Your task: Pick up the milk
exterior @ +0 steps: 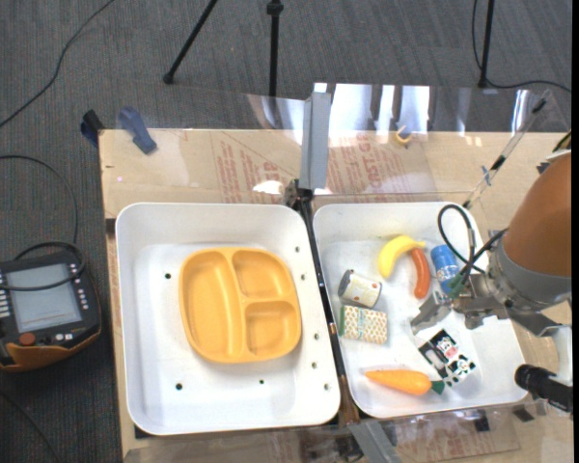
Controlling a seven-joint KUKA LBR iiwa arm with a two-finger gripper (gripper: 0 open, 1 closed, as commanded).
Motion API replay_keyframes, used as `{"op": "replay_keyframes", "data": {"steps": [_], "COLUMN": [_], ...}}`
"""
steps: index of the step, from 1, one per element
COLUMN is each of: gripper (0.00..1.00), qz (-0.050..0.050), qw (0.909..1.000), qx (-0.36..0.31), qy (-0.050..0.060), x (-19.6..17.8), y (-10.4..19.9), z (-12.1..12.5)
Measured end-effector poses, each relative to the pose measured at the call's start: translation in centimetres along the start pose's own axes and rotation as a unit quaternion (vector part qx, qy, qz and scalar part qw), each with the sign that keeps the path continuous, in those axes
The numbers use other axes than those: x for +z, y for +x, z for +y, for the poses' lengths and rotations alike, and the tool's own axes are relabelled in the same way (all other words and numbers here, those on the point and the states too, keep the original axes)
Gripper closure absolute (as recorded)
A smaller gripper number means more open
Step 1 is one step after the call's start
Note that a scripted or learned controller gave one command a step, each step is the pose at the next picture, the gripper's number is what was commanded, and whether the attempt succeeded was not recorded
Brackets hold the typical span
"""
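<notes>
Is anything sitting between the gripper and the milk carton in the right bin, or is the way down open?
Nothing visible blocks it. The gripper hangs just above and left of the milk carton in the right bin, with bare bin floor between them. The carrot lies close to the carton's lower left, so a low approach from that side could nudge it.

The arm is reaching in from the right, its gripper hanging over the right bin, just above the milk, a small carton with black-and-white cow patches lying tilted near the bin's lower right. An orange carrot is lying just beside the carton's left. Further up, a banana, a red sausage, a blue can, a tin and a patterned box are resting. The left bin is holding a yellow divided plate.
</notes>
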State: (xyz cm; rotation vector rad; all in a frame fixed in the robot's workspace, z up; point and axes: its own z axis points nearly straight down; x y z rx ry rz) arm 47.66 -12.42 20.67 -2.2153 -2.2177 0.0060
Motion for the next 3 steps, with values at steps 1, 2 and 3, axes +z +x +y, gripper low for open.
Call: {"op": "replay_keyframes", "data": {"steps": [1, 2, 3], "gripper": [0.00, 1.00, 1.00], "qz": [0.000, 0.001, -0.001], "qw": [0.9966, 0.9968, 0.9996], "qx": [-0.083, -0.081, 0.027], "qy": [-0.002, 0.000, 0.000], "x": [10.2, 9.5, -0.1], "y": [-2.8, -2.8, 2.1], "z": [-0.1, -0.1, 5.1]}}
